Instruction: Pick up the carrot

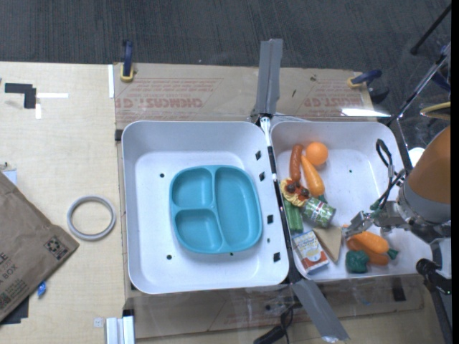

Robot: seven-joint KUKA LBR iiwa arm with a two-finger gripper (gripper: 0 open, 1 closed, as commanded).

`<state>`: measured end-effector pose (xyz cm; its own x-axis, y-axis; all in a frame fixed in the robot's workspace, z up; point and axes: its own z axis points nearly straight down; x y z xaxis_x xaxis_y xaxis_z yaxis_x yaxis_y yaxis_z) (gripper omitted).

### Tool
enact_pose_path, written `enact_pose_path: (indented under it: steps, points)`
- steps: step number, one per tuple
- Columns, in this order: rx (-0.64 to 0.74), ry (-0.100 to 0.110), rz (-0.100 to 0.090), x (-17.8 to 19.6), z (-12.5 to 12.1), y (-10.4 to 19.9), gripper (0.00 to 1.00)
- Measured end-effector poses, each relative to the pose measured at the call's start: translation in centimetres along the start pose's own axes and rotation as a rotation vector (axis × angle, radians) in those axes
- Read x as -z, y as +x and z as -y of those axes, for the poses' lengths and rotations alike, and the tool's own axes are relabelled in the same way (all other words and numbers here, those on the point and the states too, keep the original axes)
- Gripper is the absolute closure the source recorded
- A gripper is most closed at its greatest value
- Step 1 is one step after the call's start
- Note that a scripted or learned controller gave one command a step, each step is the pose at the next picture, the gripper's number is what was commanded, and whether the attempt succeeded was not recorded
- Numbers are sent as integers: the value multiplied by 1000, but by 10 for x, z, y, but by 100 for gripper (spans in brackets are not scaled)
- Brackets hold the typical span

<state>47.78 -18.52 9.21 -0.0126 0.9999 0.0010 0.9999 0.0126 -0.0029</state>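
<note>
A strip of grey tape (319, 308) lies across the bench's near edge, just below the seam between the two bins. Above it, in the right bin (358, 143), the gripper (361, 222) hangs low near the bin's near right corner, its fingers slightly apart, though the view is too coarse to be sure; nothing sits between them. Touching or just below the fingertips lies a carrot (371, 244), its green top (357, 261) at the bin's near edge. A second carrot-like orange piece (313, 178) lies near the bin's left wall, beside a red sausage (295, 163) and an orange ball (316, 153) towards the far left corner. A green can (318, 211), a small carton (310, 249) and a tan wedge (331, 244) crowd the near left corner. The middle and far right of this bin's floor stay open. The left bin (136, 192) holds a teal divided plate (216, 208) at its centre, with bare floor all round. On the bench's left part rest a tape ring (91, 216) and a cardboard box (25, 249).
</note>
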Motion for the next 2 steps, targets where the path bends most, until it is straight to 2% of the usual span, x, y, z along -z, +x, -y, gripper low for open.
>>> enact_pose_path:
  steps: [1,2]
  points:
    - [-3,2,-1,7,0,0,100]
    - [-64,0,2,82,-88,15,100]
